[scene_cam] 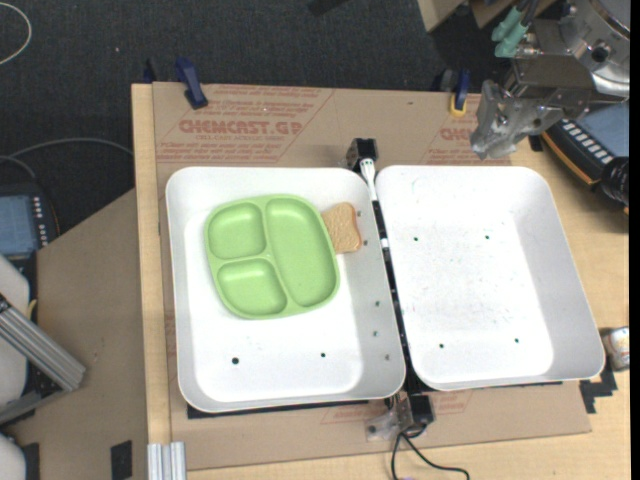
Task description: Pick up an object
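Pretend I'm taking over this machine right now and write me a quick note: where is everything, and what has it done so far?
Gripper: hangs above the bench at the far corner of the right bin, outside it, with nothing between its fingers; I cannot tell if they are open or shut.
Things: a green divided plate lies flat in the left bin. A tan cracker-like piece lies touching the plate's right edge.
Done: nothing picked up yet.
Left: reach into the left bin, grasp one item, lift it. The small piece probably suits the fingers better than the wide plate.
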`<state>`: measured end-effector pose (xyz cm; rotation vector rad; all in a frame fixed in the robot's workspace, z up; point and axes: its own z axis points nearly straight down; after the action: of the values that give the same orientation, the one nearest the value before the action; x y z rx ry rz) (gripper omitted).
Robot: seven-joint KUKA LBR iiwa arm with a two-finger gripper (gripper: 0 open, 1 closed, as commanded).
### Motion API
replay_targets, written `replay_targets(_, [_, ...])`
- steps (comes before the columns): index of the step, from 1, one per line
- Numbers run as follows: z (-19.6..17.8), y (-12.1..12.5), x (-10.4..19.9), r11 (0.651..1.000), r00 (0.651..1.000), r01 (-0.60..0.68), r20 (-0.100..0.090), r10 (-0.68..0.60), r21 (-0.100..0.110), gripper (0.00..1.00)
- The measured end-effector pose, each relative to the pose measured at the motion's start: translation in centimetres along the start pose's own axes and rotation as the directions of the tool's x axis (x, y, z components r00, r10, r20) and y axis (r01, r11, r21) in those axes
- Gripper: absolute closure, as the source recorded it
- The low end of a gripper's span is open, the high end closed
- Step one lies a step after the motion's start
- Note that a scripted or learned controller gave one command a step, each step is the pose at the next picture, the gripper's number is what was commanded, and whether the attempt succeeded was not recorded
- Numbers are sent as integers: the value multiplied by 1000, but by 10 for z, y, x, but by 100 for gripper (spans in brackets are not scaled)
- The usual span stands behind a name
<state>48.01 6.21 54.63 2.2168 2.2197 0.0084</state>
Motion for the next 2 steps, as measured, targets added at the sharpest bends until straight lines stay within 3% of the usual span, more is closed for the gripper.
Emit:
replay_targets(1, [130,-3,15,1000,1000,-2,3,2,22,100])
replay_targets(2, [68,-1,33,1000,1000,1,-1,-1,-1,100])
